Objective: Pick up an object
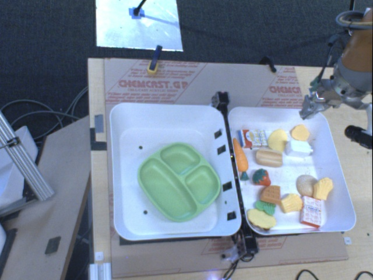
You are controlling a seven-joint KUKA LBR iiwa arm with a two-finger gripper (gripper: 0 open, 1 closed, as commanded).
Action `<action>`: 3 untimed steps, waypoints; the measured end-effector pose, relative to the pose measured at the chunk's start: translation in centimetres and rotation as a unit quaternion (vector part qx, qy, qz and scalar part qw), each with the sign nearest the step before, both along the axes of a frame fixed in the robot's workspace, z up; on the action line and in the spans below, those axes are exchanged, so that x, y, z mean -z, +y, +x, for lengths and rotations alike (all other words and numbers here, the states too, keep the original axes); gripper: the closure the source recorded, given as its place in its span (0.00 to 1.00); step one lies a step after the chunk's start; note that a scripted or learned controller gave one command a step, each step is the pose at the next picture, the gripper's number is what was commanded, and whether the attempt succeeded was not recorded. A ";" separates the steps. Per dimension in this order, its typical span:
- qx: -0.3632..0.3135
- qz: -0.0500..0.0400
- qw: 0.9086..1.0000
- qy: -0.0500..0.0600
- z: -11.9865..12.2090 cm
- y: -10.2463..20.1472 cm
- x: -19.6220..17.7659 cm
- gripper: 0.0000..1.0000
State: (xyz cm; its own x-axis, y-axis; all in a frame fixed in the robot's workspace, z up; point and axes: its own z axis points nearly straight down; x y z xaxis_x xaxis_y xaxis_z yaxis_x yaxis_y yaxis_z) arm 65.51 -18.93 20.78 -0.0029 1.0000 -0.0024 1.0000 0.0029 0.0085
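The gripper hangs above the right bin's far rim. I cannot tell its state. The yellow disc lies just below, nearest of the toys.

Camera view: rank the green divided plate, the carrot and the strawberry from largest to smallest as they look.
1. Green divided plate, by far the largest.
2. Carrot, long and thin.
3. Strawberry, smallest, though its footprint looks close to the carrot's.

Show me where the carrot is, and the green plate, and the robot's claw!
carrot (240, 155), camera view, middle of its orange body.
green plate (178, 181), camera view, ridge between its compartments.
gripper (309, 108), camera view, between its fingertips, above the right bin's far edge.
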 end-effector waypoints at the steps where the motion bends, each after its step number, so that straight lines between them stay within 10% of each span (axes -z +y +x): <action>1: -0.002 0.001 1.000 0.002 0.1 0.0 -1.8 1.00; 3: -0.004 0.002 1.000 0.003 0.9 10.6 -2.0 1.00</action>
